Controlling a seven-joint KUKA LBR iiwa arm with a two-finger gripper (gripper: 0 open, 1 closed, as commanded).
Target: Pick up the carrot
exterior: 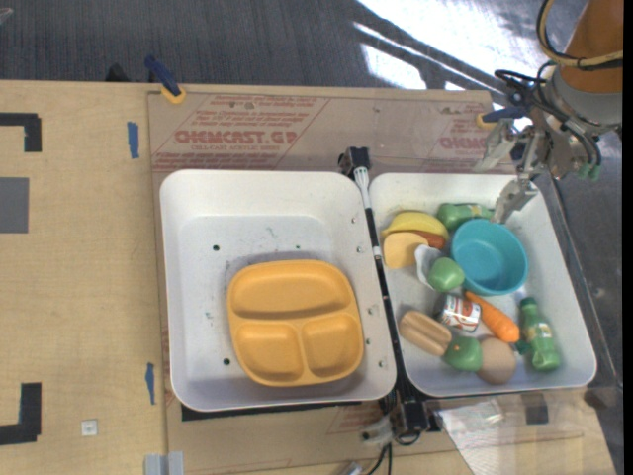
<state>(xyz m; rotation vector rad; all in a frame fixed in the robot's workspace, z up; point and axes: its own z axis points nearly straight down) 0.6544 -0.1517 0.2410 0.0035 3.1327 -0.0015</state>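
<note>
The carrot (494, 318) is orange and tapered. It lies in the right bin (569, 265) just below the blue bowl (490, 255), slanting from the small can (461, 312) toward the green bottle (537, 334). My gripper (512, 191) hangs over the far edge of that bin, above and behind the bowl and well apart from the carrot. It looks open, with nothing between its fingers.
The right bin also holds a banana (415, 226), green vegetables (447, 273), a bread roll (425, 332), a beige potato-like piece (497, 361) and a green piece (457, 213) at the back. In the left bin (198, 265) lies a yellow divided plate (294, 320).
</note>
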